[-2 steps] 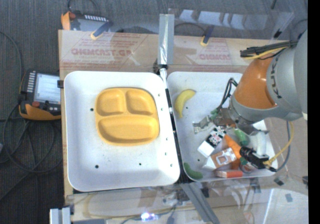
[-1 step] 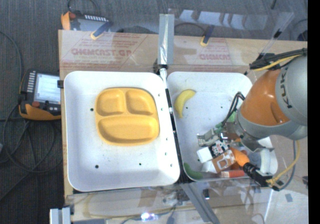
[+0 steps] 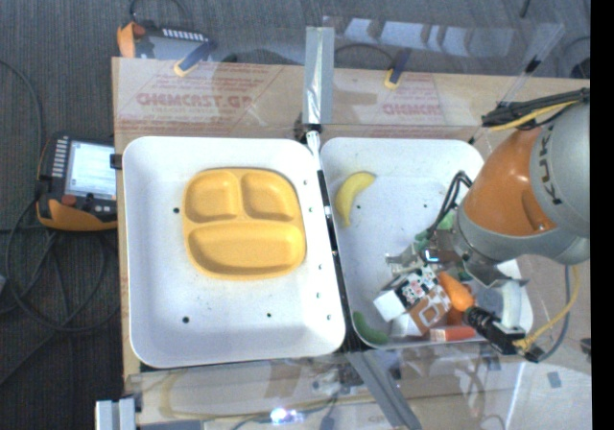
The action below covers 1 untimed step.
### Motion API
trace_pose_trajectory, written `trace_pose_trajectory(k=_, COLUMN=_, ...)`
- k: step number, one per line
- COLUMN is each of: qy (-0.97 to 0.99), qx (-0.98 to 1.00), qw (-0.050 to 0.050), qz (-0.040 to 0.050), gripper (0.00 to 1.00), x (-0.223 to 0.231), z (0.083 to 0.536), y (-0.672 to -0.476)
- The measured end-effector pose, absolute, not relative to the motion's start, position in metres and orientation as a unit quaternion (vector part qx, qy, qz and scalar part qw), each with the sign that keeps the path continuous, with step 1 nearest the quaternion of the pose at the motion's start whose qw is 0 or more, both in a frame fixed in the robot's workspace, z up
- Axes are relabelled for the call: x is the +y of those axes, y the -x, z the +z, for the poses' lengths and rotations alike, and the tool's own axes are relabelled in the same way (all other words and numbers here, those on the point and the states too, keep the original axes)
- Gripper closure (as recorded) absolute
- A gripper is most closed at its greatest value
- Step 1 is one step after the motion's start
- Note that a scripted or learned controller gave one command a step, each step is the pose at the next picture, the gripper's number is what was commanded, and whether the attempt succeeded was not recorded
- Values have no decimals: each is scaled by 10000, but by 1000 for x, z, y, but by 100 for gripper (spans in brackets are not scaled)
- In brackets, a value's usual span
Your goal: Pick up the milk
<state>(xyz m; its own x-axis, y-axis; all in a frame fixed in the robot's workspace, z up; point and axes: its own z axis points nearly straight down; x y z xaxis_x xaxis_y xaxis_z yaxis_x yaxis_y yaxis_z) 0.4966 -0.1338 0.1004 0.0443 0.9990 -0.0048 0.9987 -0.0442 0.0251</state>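
Overhead view, two white bins side by side. L bin holds a yellow tray w/ three compartments, lying flat near centre. R bin holds a banana near its upper-left, apart from the rest. Arm enters from the right, its gripper low over a clutter pile at the bin's lower right; jaw state can't be judged. Milk, a small cow-print carton, lies tilted in that pile just below the gripper, beside a carrot and a green item.
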Motion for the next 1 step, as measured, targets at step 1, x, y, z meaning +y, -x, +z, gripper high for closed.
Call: trace_pose_trajectory(k=1, qy=-6990, qx=7151, qw=-2, qz=-12, gripper=100, x=-77, z=197, y=-516)
